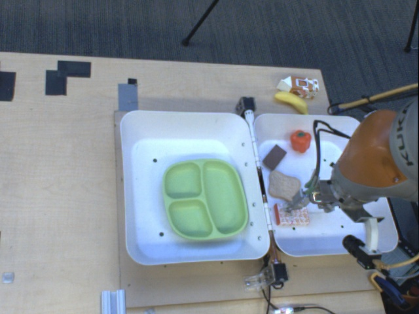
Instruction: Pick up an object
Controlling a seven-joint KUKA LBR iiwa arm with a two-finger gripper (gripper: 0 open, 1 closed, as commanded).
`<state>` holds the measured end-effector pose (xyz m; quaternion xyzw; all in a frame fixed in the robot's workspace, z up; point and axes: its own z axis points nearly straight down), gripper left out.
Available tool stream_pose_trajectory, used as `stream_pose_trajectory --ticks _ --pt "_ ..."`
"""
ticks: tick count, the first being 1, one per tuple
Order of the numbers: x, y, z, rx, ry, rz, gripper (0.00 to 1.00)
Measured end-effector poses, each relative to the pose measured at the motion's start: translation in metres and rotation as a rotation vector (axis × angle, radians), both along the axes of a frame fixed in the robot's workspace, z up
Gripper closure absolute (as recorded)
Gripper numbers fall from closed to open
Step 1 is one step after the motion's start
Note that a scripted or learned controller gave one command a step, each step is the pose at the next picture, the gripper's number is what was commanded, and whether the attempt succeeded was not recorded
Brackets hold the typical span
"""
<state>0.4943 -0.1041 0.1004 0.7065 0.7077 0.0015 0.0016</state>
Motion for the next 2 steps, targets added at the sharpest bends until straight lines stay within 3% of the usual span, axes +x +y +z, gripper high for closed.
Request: stream_pose_trajectory --ticks 1,2 --pt "0.0023 0.0018 0.0113 0.003 -0.005 0.003 1.00" --pt "0.0022 0.0018 0.0112 0.003 -0.004 0.003 0.00"
